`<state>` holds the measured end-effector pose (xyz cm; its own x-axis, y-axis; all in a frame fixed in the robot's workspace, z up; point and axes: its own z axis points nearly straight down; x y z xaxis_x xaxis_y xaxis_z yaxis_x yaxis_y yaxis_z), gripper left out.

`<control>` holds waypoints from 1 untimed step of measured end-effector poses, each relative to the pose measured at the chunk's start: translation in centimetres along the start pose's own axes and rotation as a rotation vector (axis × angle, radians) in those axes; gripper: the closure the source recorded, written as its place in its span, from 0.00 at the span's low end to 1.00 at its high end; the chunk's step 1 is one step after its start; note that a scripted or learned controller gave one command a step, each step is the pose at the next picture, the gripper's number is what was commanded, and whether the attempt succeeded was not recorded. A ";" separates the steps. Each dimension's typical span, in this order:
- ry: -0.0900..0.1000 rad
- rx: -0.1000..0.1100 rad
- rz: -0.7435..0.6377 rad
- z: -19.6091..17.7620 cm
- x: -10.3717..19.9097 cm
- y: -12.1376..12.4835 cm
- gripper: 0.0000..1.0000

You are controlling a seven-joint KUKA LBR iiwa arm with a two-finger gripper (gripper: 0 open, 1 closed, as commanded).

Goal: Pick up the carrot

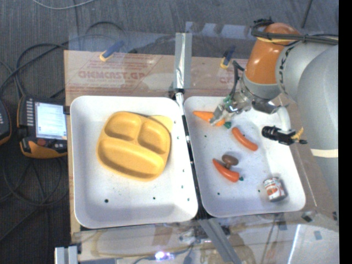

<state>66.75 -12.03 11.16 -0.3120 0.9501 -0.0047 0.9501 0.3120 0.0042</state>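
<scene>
At nine o'clock you have a handheld pendant point(47, 126) with a lit screen; its text is too small to read. Next comes the left bin point(82, 202), carrying a yellow sectioned tray point(135, 143) upside down. On the tabletop's board point(118, 76) at twelve o'clock, faint mirrored lettering shows, something like "CHEMCAST GP", though you should not trust that reading.

In the right bin point(286, 199) there are several carrot-like pieces. The carrot point(204, 115) nearest the tool lies at the bin's eleven o'clock corner, its long axis running roughly nine to three. The gripper point(226, 110) sits just beside its three o'clock end, so the target lies toward nine o'clock from it. Whether the gripper is spread or pressed together, you cannot tell. Two more orange pieces point(245, 139) point(226, 172), a brown knob point(230, 160) and a small can point(273, 188), label unreadable, lie toward five o'clock.
</scene>
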 end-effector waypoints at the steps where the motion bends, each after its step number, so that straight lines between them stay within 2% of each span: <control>1: 0.006 0.011 0.207 -6.8 7.7 2.7 1.00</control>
<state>66.83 -3.84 17.91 -0.1101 0.9939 0.0007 0.9939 0.1101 -0.0060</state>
